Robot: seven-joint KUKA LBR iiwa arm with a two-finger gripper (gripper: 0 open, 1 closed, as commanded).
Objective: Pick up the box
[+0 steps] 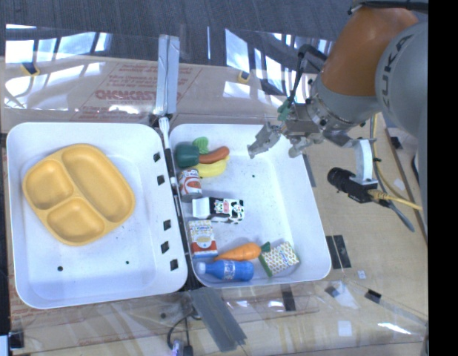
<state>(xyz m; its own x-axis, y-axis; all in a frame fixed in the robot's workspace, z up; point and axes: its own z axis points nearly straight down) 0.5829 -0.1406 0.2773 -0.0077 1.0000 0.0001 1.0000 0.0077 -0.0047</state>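
Reaching in from the right, the grey arm point(377, 58) with its orange band is hanging above the upper right corner of the right bin point(284, 213). Its gripper point(279, 145) is hovering over the bin's bare upper floor with the two fingers point(260, 144) spread apart and nothing sitting between them.

Lying beside it, the left bin point(88, 273) is carrying a yellow three-part tray point(77, 193) toward its upper left. The right bin is holding its toys along its left wall and lower edge.

Resting along the bottom is a blue bottle point(227, 271) on its side, with an orange carrot point(240, 253) lying just above it. The box point(280, 259), small and patterned in green and pale checks, is sitting tilted in the lower right part of the right bin, just beside the carrot's tip and well apart from the gripper.

Standing by the left wall is a red-and-white carton point(202, 237); above it a black-and-white cow toy point(227, 210) is lying near a small white block point(200, 208). Higher still, a small can point(189, 182) is sitting below a yellow banana point(211, 169), a hot dog point(215, 155), and a dark green piece point(187, 154) clustering in the upper left corner.
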